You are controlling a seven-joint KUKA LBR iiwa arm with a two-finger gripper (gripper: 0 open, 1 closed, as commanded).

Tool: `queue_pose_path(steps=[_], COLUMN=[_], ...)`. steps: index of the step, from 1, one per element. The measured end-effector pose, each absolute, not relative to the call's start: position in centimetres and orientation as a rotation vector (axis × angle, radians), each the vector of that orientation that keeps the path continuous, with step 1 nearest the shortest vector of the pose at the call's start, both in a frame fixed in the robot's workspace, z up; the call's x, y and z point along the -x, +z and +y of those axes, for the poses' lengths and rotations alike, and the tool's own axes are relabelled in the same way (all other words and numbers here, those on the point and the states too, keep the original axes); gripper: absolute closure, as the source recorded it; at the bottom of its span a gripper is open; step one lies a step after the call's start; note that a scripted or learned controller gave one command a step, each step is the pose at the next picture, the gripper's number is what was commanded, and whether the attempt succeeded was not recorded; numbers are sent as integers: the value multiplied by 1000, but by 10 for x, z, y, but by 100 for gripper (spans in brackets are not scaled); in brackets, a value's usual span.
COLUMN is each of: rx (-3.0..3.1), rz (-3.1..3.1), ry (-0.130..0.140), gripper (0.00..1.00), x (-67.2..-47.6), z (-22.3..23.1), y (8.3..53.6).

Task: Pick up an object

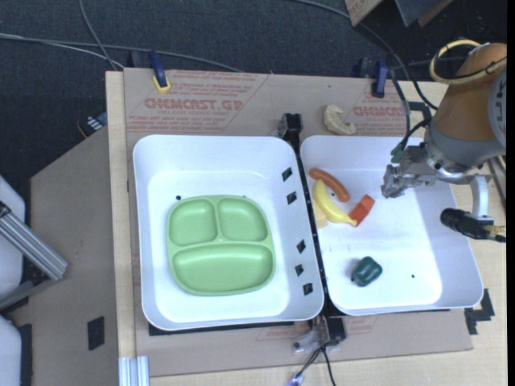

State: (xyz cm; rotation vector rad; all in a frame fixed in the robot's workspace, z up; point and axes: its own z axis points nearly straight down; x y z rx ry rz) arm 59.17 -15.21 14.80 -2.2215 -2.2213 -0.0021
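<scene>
The gripper (392,185), finger state unclear, hangs over the right bin (418,296) holding nothing visible, just right of the orange carrot piece (363,208), banana (330,204) and sausage (331,183); a green pepper (367,271) lies nearer, well apart.

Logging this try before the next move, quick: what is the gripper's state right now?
Gripper: open or shut cannot be told; it hangs over the right white bin, apart from the small orange-red piece.

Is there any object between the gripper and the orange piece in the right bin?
Nothing visible does. The gripper hangs over the right bin, and bare white floor separates it from the orange piece to its lower left. The banana and hot dog lie beyond it.
</scene>
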Motion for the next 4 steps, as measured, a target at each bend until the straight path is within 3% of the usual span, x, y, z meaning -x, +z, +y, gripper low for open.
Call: queue_pose_path(steps=[3, 4], rx=[2224, 2213], rz=[-2226, -2225], ry=[-5, 0], gripper=[100, 100], x=[-601, -596], z=[-164, -109], y=[298, 287])
